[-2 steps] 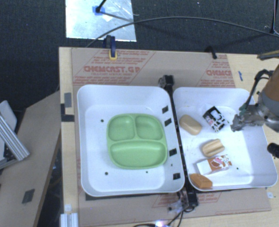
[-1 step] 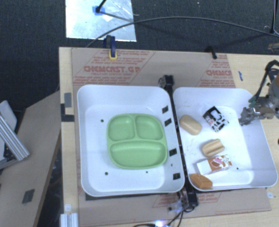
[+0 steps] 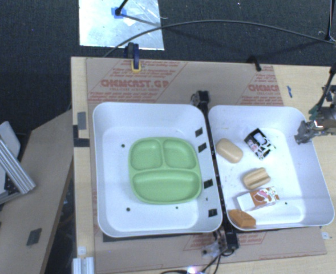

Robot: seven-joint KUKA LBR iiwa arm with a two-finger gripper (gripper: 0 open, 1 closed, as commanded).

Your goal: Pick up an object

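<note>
I am the gripper (image 3: 306,131), hanging over the right rim of the right bin (image 3: 316,178), which I take as my landmark. From above I show as a small grey blur at the bin's upper right edge, and I cannot tell how my tips stand or whether anything sits between them.

Inside the right bin lie five things. A tan oval (image 3: 229,150) rests near its left wall, toward the far side. A black-and-white packet (image 3: 259,143) lies tilted just right of the oval, apart from it, and is the nearest of them to me. Nearer the bin's middle sits a bun (image 3: 256,178), light brown and rounded. Just below the bun lies a white box (image 3: 258,198) with a red-brown picture on it, tilted, close to the bun. At the bin's near left corner an orange wedge (image 3: 242,218) lies against the wall, just beside the box's lower end.

Left of the right bin, sharing a wall with it, stands the left bin (image 3: 113,130), and a green tray (image 3: 165,169) with three compartments lies flat in its middle.
</note>
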